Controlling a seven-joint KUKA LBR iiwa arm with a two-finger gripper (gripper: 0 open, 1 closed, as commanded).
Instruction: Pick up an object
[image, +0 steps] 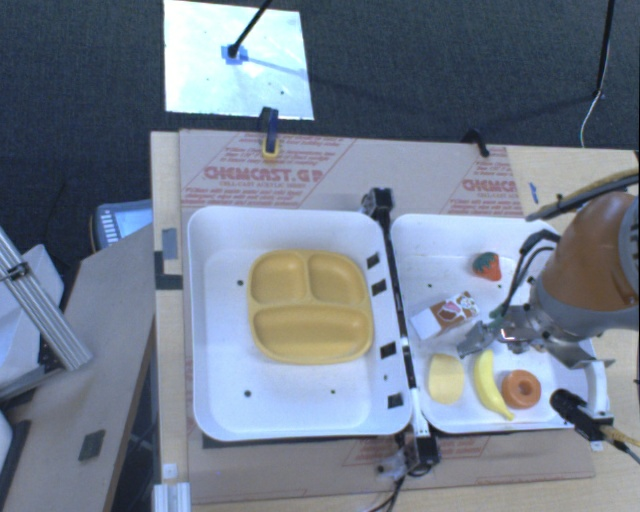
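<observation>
While the arm (590, 270) reaches in over the right bin (420, 240), your pincer (492, 338) hangs low just above the banana (490, 385), near its upper end. You cannot tell from this view whether it is spread or pressed together, and nothing shows between its tips.

Take the banana as your landmark. It lies lengthwise near the right bin's front wall. Just left of it sits a pale yellow block (446, 379), close but apart. Just right of it sits an orange ring (521, 388), almost touching its lower end. Up and left of the banana lies a small printed packet (446, 315), and farther up, well apart, a strawberry (487, 265) rests near the bin's back.

Far left of the banana, past the divider between the bins, the left bin (215, 330) holds a yellow tray (308, 305) with three compartments, lying flat. Both bins rest on the worktop (330, 165).
</observation>
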